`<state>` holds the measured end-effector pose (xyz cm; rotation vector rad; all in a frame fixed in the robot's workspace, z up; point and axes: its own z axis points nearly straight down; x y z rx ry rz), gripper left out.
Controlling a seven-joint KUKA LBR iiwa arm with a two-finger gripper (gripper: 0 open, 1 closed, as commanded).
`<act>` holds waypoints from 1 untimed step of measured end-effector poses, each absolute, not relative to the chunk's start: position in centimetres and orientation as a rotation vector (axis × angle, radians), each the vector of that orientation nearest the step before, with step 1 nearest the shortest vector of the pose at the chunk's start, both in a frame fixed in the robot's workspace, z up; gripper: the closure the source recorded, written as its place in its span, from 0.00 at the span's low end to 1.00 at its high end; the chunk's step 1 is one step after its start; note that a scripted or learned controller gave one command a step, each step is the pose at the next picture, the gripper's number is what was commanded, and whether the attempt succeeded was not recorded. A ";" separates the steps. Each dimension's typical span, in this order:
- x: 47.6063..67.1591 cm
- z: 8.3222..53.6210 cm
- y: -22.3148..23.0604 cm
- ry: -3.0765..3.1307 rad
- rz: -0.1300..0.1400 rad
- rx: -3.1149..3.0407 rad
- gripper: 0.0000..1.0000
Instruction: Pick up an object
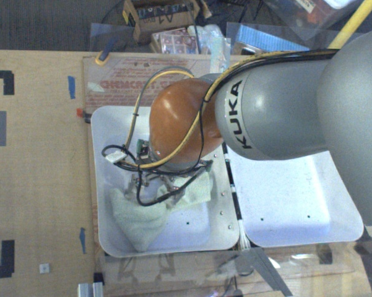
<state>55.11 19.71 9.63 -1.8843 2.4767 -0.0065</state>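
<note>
A thick grey arm (297, 104) bears black "KUKA" lettering (236, 117) on its rounded casing. A glossy orange band (176, 125) caps the wrist, with yellow and black cables (195, 119) looping across it and a small white connector (114, 156) beside them.

You've got a tan bench (37, 184) w/ black corner marks and bits of blue tape on its surface. Two shallow white bins sit on it, side by side and touching: left bin (105, 228), right bin (297, 221). Under the left bin's far edge there's a flat cardboard sheet (121, 82) w/ red print, lying directly on the bench.
</note>
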 end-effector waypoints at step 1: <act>52.8 9.5 16.2 2.379 -0.008 -2.014 0.00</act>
